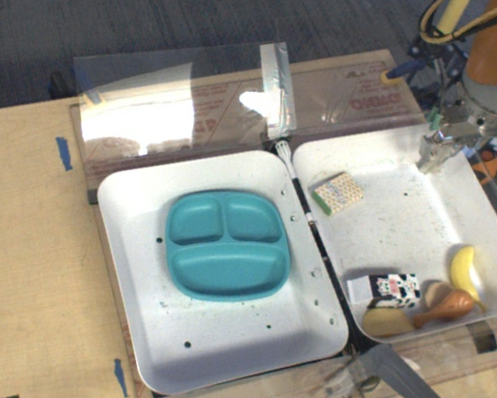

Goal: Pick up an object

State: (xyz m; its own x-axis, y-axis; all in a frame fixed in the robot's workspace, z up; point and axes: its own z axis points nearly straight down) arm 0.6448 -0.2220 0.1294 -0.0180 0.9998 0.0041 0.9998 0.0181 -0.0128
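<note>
The right bin [396,224] holds a small patterned sponge-like pad [338,193] near its back left. Along its front lie a black-and-white cow-print item [393,288], a tan and orange-brown object [421,311] and a yellow banana [464,272]. My gripper [439,142] hangs over the back right corner of this bin, apart from all of these things, with the grey wrist and orange band above it at the view's right edge.
The left bin [161,352] bears a teal divided plate [228,243]. A clear plastic wall [176,111] and a metal post [278,88] stand behind the bins. Cables [449,10] hang at the top right. Wooden bench lies to the left.
</note>
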